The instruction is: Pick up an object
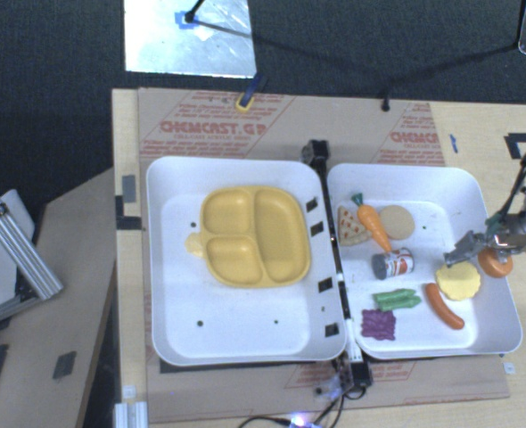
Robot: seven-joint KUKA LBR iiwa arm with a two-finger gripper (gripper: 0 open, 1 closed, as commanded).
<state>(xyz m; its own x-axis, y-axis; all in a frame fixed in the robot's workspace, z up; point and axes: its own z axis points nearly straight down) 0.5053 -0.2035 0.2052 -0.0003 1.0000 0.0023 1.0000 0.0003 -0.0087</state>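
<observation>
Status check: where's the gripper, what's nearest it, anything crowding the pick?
Gripper low at right bin's right side. Orange round toy beside it, not seen held. Yellow disc and sausage crowd close below.

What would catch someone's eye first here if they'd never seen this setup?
Probably the yellow divided plate, alone in the middle of the left bin. Next, the cluster of toy food in the right bin: a carrot, a small can, a sausage and purple grapes. At that bin's right edge the gripper hangs low beside an orange piece.
</observation>
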